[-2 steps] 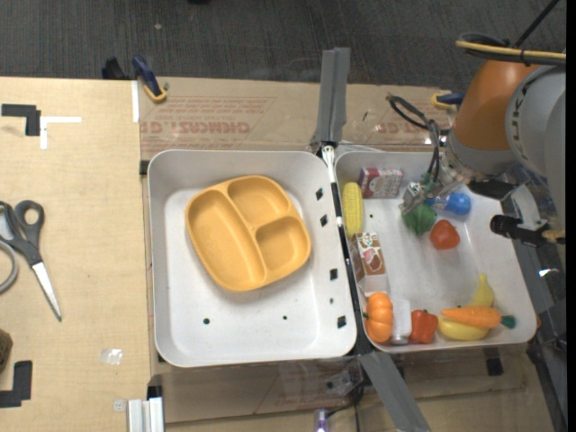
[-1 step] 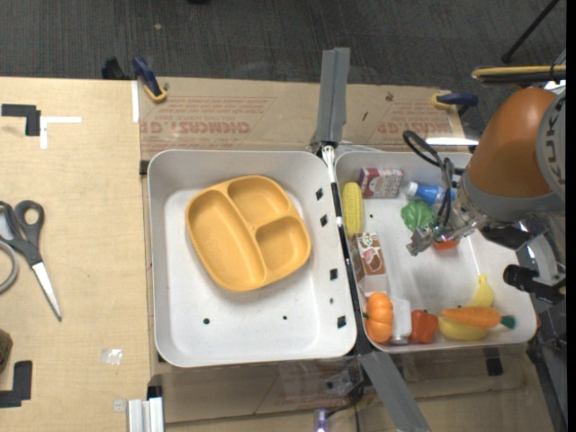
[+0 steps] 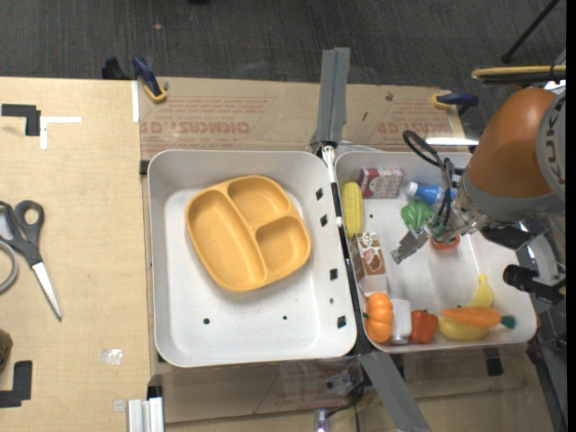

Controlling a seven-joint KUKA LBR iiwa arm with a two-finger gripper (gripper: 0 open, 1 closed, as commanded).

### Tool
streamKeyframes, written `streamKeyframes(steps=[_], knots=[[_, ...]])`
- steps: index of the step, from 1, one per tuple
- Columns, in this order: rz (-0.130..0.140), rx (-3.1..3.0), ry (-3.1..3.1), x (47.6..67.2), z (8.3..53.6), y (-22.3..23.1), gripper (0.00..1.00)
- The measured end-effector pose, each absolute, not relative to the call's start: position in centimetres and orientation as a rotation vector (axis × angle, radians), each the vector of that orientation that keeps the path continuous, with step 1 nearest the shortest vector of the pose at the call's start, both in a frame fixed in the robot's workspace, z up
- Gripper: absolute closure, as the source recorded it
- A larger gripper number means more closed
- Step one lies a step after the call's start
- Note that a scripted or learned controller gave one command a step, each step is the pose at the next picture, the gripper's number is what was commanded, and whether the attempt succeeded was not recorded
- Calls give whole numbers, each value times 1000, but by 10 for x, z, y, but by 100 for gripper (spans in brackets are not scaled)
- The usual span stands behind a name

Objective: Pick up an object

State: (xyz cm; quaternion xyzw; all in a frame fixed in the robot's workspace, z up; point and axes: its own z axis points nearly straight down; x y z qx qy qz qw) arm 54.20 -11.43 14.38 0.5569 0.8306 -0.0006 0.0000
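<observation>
- Pincer: one, grip state cannot be told.
- Yellow corn cob: one, left of it.
- Orange carrot: one, below-right.
- Orange three-compartment plastic plate: one, far left.

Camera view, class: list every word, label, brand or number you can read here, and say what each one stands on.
"KUK": dark letters running down the arm's grey shell, cut off at the frame edge.
Red print on the cardboard sheet: upside down, too blurred to read.
Small pink carton and brown packet: print too small to read.
</observation>
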Motion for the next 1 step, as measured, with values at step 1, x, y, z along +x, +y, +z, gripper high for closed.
streamKeyframes(steps=[1], knots=[[-2, 2014, 2397, 579, 112, -105, 0]])
